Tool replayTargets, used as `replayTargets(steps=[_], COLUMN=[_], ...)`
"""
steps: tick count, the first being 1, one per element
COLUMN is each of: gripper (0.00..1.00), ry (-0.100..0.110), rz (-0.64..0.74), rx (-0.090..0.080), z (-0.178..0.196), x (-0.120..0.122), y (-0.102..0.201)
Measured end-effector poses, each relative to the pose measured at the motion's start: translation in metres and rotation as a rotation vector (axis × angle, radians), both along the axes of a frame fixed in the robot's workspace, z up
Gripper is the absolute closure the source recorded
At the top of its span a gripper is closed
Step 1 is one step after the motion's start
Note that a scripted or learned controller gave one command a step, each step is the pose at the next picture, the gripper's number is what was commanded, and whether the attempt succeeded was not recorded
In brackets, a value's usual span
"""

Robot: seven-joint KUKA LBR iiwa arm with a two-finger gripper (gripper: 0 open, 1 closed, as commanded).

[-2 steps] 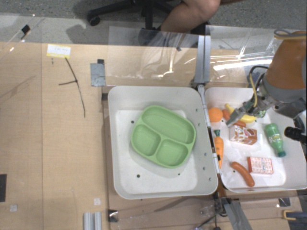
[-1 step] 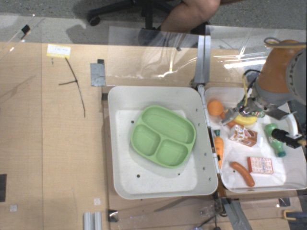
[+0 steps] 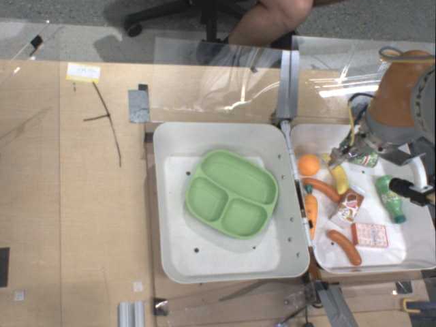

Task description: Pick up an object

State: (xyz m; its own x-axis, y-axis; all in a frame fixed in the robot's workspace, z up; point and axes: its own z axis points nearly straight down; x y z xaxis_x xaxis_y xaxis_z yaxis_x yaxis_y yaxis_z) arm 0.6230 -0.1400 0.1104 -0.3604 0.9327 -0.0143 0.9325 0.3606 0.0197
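Lying just below the end effector (image 3: 345, 157): a yellow banana (image 3: 339, 180).

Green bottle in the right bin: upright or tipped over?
Tipped over. The green bottle lies on its side on the floor of the right bin, its length running across the floor, beside the arm.

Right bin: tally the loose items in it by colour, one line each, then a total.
Right bin, items I can make out:
Orange: 2 (round fruit, carrot)
Red-brown sausages: 2
Yellow: 1
Green bottle: 1
Red-and-white packets: 2
Total: 8
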Motion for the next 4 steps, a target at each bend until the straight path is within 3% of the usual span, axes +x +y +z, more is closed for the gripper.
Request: replayTargets(steps=[1, 2, 3, 4], gripper=[0.0, 0.0, 0.0, 0.0], ry=[0.002, 0.019, 0.016, 0.015], rz=[0.001, 0.084, -0.058, -0.604], rx=[0.0, 0.003, 0.005, 0.012], z=[-0.001, -0.015, -0.018, -0.018], x=[-0.001, -0.074, -0.081, -0.03], y=[0.0, -0.019, -0.052, -0.072])
